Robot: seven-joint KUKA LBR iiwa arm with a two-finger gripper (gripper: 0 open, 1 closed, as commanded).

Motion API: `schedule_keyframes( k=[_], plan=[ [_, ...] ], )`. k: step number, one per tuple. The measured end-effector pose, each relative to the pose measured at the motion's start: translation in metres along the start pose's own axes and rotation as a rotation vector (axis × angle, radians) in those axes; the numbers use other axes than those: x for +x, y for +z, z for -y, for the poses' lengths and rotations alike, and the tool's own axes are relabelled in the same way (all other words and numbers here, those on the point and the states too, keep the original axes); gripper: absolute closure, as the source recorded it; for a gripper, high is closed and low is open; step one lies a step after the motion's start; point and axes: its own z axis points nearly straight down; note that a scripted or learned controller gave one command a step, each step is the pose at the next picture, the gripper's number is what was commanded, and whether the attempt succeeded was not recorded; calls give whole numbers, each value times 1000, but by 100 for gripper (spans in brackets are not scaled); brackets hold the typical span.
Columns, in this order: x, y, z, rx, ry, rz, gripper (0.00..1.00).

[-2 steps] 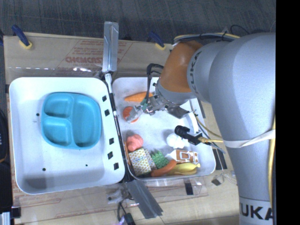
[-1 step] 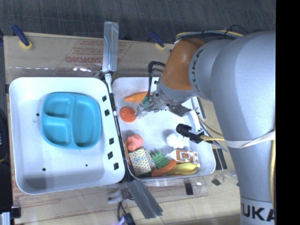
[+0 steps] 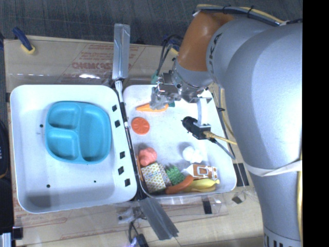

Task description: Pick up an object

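Observation:
My gripper (image 3: 161, 99) hangs low over the far left part of the right bin (image 3: 223, 153). Right under it lies an orange carrot-shaped piece (image 3: 148, 107), its tip pointing left and its right end hidden by the gripper. Whether the gripper touches or holds the piece I cannot tell. An orange round slice (image 3: 140, 125) lies just in front of it on the bin floor.
Along the right bin's near wall lie a pink lump (image 3: 148, 155), a patterned box (image 3: 154, 176), a green piece (image 3: 175, 174), a red stick (image 3: 179, 188), a yellow banana (image 3: 205, 185), a small carton (image 3: 201, 171) and a white lump (image 3: 189, 152). The left bin (image 3: 31, 189) holds a blue divided plate (image 3: 78, 131).

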Motion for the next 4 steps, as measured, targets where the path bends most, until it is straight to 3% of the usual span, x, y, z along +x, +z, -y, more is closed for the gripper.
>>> schedule_keyframes(
  k=[1,2,3,4],
  plan=[
    [0,1,0,2,0,0,0],
    [-34,102,-21,8,-257,-2,0],
    [-33,91,-22,7,-263,-2,100],
    [-31,-49,82,-1,-491,0,100]
  ],
)
